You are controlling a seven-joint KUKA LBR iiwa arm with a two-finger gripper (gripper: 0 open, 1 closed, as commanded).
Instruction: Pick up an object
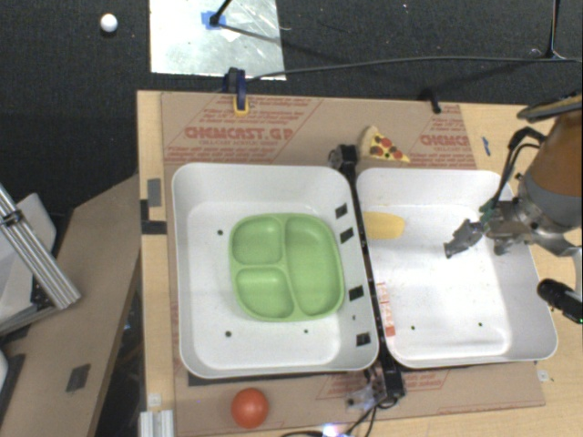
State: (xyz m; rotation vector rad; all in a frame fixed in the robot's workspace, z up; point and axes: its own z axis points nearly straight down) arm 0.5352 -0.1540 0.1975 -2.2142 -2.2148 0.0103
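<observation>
A pale yellow flat piece (383,226) lies at the left side of the right bin (455,326), close to the divider. My gripper (463,238) hangs over the right bin's upper right part, well to the right of the yellow piece and apart from it. Nothing shows between its fingers. A green divided plate (285,266) rests in the middle of the left bin (205,335). A toy pizza slice (383,146) lies on the board behind the bins. A red-orange ball (250,407) sits on the bench in front of the left bin.
The grey arm with its orange band (556,167) enters from the right edge. Black clips (353,235) line the seam between the bins. A metal rail (36,258) stands at the far left. A foil sheet (217,25) lies beyond the board.
</observation>
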